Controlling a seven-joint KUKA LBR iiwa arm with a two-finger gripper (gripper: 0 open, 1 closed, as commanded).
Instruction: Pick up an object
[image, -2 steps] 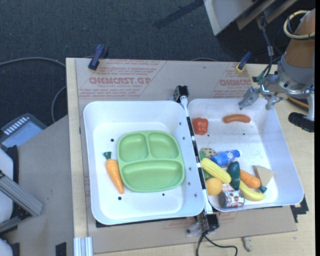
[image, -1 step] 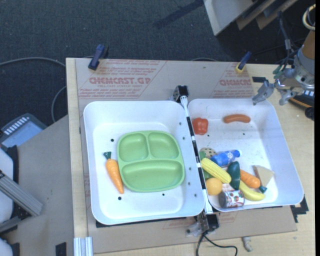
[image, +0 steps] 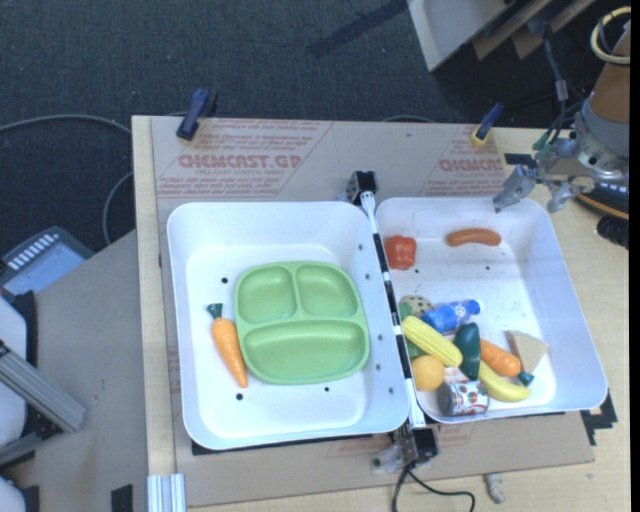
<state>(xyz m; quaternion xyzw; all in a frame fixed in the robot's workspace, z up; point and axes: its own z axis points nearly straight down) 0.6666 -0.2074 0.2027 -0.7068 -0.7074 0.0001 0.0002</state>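
My gripper hangs over the far right corner of the right bin, its two grey fingers spread apart with nothing between them. A brown sausage lies on the bin floor just left of and below it. A red pepper sits near the bin's left wall. At the near end lie a pile of toy foods: corn cob, blue bottle, carrot, banana, an orange fruit, a can and a tan wedge.
The left bin holds a green divided plate and an orange carrot beside it. A black clip joins the bins at the far end. Blue clamps hold the board's far edge.
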